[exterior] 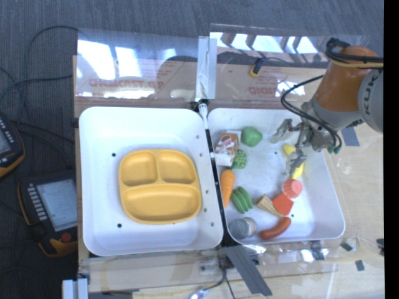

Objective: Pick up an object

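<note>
Two white bins sit side by side on the table. The left bin holds a yellow divided plate at its centre. The right bin holds the small toys. The grey arm, with its orange band, comes in from 3 o'clock and reaches over the right bin's 1 o'clock part. The claw hangs there with its fingers spread apart, released, nothing between them. Just beside it, toward 6 o'clock, lies a yellow banana toy. Below that is a red cup-like toy, touching a red round piece. A red sausage lies at the bin's 6 o'clock edge, near a grey metal can. An orange carrot lies along the 9 o'clock wall, with a green ridged vegetable beside it. A printed snack packet is at 11 o'clock, a small green broccoli-like piece touching it, and a green round fruit is near 12 o'clock. A tan wedge lies near the centre.
</note>
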